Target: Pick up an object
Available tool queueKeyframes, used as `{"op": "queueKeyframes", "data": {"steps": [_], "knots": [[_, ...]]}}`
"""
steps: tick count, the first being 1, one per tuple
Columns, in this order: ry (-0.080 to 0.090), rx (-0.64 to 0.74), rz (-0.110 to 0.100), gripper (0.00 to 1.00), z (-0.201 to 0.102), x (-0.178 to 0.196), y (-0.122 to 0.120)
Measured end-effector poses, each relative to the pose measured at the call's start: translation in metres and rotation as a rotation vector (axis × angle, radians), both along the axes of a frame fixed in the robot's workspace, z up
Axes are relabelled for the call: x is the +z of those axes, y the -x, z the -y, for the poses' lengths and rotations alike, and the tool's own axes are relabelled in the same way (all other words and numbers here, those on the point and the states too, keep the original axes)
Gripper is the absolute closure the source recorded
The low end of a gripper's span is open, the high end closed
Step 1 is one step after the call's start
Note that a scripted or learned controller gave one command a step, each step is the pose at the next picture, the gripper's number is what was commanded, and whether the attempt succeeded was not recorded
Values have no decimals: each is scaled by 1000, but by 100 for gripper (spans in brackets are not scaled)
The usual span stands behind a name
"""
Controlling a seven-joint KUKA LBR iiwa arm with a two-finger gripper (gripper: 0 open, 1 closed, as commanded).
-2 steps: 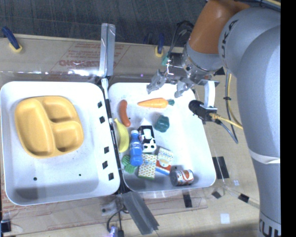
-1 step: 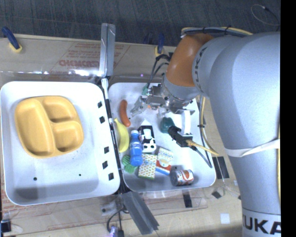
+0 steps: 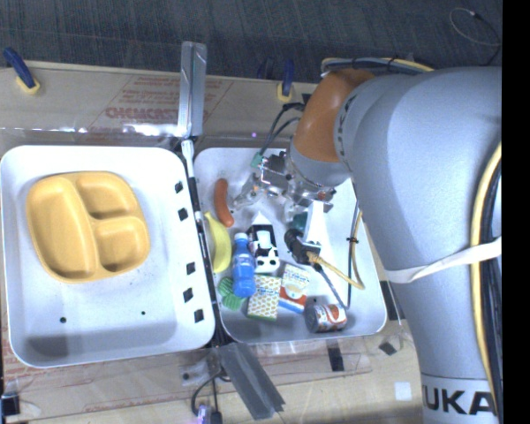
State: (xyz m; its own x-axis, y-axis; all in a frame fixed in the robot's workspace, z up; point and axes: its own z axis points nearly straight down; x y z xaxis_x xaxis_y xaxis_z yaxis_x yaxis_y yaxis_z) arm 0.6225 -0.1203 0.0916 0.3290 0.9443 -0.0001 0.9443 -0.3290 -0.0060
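Gripper: low over right bin, far end; grip state cannot tell.
Below it: hot dog, banana, blue bottle.
Left bin: yellow tray.

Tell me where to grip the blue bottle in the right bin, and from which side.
Likely best: grip the blue bottle across its middle, coming straight down from above. It lies flat, long axis running roughly up and down the view, so the jaws would close across its narrow width. The banana crowds its left side and a black-and-white box sits close on its right, so clearance is tight.
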Motion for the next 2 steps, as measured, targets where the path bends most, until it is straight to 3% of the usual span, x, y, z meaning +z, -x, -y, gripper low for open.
{"op": "queueKeyframes", "data": {"steps": [1,2], "knots": [[-2,4,-2,100,-1,10,0],[-2,5,-2,0,-1,10,0]]}}
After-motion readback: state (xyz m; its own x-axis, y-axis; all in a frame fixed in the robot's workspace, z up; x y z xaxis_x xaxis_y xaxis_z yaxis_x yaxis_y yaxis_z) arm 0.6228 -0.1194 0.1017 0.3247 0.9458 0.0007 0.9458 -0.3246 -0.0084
